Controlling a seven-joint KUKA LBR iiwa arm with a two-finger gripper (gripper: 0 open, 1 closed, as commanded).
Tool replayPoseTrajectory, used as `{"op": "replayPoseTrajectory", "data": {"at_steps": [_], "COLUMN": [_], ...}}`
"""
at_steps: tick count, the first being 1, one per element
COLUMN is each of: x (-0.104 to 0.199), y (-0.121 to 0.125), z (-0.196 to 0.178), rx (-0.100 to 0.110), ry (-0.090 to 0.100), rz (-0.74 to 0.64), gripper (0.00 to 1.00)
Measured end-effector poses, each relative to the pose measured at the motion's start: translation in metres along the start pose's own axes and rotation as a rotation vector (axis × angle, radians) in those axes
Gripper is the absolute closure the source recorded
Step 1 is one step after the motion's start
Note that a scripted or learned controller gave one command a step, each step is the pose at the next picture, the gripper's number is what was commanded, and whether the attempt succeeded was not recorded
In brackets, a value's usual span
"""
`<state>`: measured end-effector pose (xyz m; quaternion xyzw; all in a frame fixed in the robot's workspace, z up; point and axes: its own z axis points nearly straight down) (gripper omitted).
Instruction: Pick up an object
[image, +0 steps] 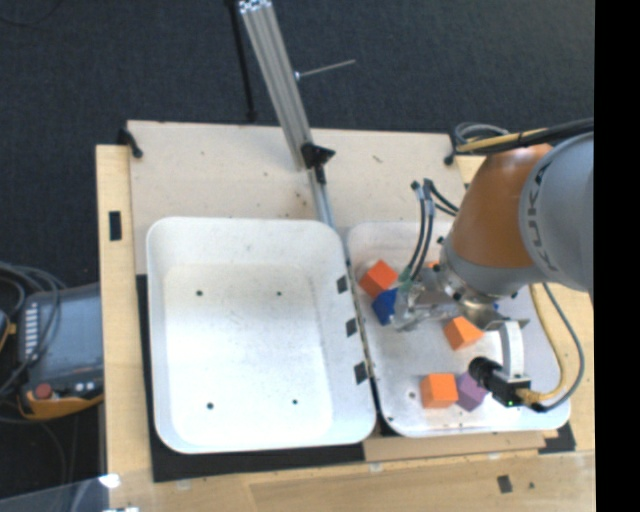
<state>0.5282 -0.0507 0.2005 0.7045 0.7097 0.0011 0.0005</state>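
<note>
A blue block (384, 306) lies in the right bin (400, 415), close to that bin's left wall and about midway along it; an orange block (379, 277) sits just beyond it on the far side, touching or nearly touching; the gripper (408, 312) is down right beside the blue block on its right, its metal parts blurred against the bin floor, so whether it is clenched on the block or released cannot be told from this view; the grey arm (560, 215) with its orange band (495, 205) comes in from the right and covers the far right part of the bin, with black cables (425, 215) looping off the wrist; a second orange block (463, 331) lies just to the right of the gripper, partly under the wrist; nearer the viewer, an orange cube (439, 390) and a purple block (470, 391) rest side by side, touching, close to the bin's near wall; the left bin (160, 240) stands alongside, its rim against the right bin's rim; a metal rail (283, 85) slants from the far side down toward the gap between the two bins.
</note>
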Motion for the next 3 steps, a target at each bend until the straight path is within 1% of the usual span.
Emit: {"op": "replayPoseTrajectory", "data": {"at_steps": [1,2,3], "x": [0.051,0.094,0.147], "y": [0.009,0.022,0.044], "z": [-0.001,-0.022,-0.039], "rx": [0.000,0.000,0.000], "ry": [0.000,0.001,0.001], "rz": [0.000,0.000,-0.001], "gripper": [1.00,1.00,1.00]}}
